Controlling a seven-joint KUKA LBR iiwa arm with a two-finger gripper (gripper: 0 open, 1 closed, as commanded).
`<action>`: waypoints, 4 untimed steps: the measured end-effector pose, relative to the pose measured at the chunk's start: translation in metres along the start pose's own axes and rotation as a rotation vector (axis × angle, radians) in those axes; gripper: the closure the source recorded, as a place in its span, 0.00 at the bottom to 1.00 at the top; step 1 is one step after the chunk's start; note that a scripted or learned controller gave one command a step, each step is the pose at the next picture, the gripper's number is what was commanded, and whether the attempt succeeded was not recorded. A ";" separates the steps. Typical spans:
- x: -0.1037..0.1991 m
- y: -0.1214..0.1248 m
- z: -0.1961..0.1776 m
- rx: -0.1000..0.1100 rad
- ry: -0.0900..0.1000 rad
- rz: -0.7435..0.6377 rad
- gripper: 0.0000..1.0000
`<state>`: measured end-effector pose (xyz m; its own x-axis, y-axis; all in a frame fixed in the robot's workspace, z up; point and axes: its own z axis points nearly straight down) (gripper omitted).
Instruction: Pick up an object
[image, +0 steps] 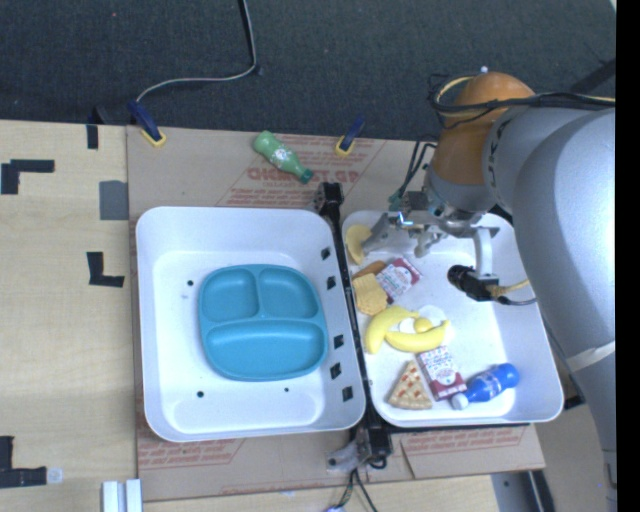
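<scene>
Two white bins sit side by side on the surface so objects can go from one to the other.

1. Left bin (160, 300): holds one blue divided plate (263, 322), lying flat at centre.
2. Right bin (535, 350): holds the pick candidates, i.e. a banana (400, 330), a pizza slice (408, 387), a red packet (440, 372), a blue-capped bottle (488, 384), crackers (370, 293) and a red-white wrapper (398, 277).
3. My claw (408, 228) hangs over the right bin's far end, near the divider, just beyond the wrapper and crackers. Finger state: cannot tell. No object visible in its grip.
4. Judgement: approach phase; wrapper/crackers are the nearest targets.
5. Outside the bins: a green bottle (281, 156) lies on the cardboard, well apart.
</scene>
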<state>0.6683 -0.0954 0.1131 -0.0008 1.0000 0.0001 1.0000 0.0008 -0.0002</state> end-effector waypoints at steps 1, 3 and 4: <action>-0.003 -0.035 0.027 -0.002 -0.001 0.000 0.00; -0.006 -0.051 0.027 -0.003 -0.002 0.000 0.00; -0.004 -0.100 0.026 -0.006 -0.002 0.001 0.00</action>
<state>0.5684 -0.0992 0.0873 0.0003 1.0000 -0.0020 1.0000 -0.0003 0.0054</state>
